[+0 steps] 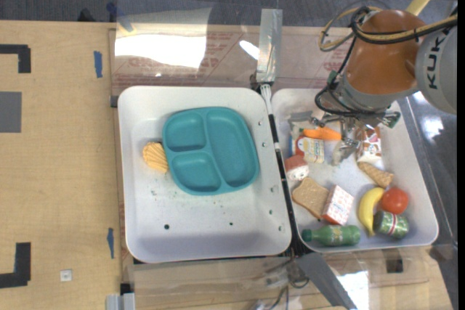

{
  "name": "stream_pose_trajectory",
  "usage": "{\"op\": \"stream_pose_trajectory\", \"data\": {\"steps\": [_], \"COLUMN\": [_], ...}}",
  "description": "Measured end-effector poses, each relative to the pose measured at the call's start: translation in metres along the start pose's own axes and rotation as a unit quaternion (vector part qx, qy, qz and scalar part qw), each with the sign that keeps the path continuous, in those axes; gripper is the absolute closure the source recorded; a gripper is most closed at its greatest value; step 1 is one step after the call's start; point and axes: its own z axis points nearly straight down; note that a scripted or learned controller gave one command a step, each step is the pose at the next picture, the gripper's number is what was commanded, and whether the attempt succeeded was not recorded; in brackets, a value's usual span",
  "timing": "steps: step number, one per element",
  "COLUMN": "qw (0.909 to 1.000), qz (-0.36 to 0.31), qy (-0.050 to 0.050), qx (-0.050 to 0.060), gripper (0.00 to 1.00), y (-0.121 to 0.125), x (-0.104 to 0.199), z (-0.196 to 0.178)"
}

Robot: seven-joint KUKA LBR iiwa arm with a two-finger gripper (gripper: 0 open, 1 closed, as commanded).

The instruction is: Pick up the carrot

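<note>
The carrot [322, 133] is a small orange piece lying at the back of the right bin [421, 185], on top of a small white carton [314, 149]. My gripper [347, 144] hangs low just to the right of the carrot, under the orange wrist band [381, 47], which covers much of it. Nothing is visibly held in the gripper.
The right bin also holds a bread slice [311, 196], a pink box [338, 205], a banana [369, 208], a tomato [396, 198], a can [392, 224], a green bottle [333, 234] and a cone [375, 173]. In the left bin [145, 221] lie a teal divided plate [211, 149] and a yellow shell-shaped piece [155, 155].
</note>
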Motion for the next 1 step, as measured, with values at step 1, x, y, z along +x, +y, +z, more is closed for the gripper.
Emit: {"op": "stream_pose_trajectory", "data": {"steps": [1], "qw": [1.0], "qz": [-0.003], "qy": [0.0], "qx": [0.001], "gripper": [0.0], "y": [0.0128], "x": [0.005], "z": [-0.0012]}}
